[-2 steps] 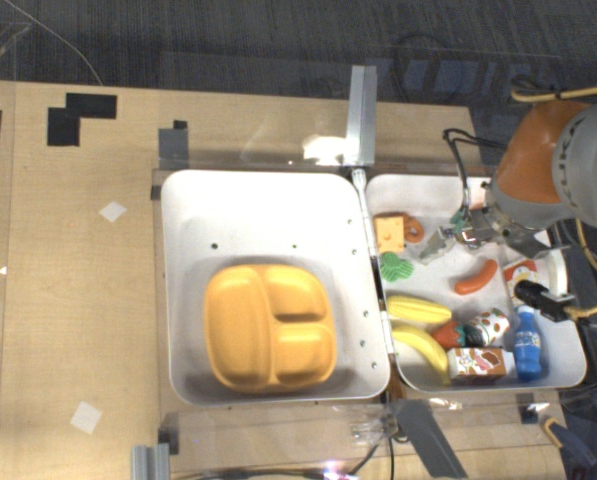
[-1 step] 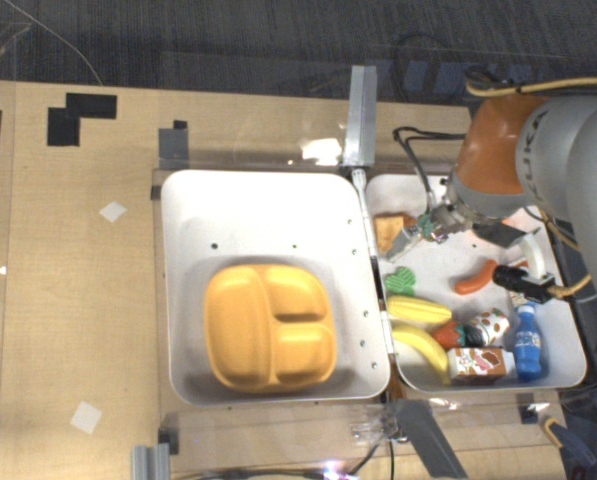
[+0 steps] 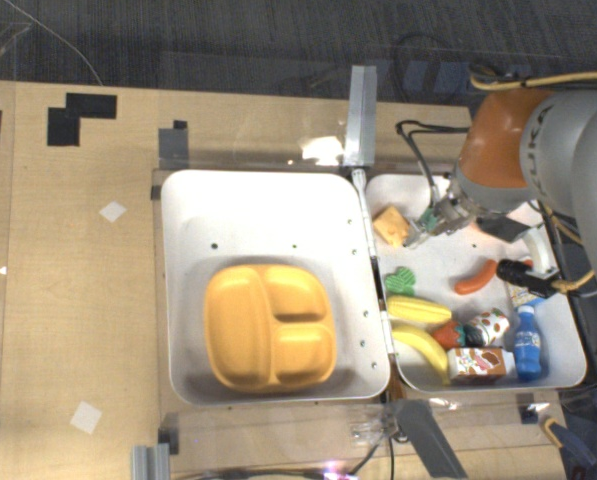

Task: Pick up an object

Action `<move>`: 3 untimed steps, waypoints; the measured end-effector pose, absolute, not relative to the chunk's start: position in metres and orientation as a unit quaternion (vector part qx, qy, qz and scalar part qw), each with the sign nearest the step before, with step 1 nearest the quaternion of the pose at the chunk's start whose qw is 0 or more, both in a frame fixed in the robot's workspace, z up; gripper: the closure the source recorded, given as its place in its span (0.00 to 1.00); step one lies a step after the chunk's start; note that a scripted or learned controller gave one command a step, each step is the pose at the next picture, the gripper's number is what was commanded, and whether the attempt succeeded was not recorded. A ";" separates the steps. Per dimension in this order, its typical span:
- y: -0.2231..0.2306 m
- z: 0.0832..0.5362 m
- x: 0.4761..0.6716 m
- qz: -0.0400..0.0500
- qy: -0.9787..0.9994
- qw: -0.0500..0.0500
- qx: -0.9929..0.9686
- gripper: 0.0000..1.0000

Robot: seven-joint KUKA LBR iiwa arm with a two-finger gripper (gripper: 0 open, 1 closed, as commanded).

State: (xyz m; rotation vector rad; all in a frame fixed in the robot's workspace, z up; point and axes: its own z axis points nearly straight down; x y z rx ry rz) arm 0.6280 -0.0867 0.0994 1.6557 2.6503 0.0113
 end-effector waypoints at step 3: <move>-0.090 0.094 0.604 0.002 0.871 0.003 0.492 0.00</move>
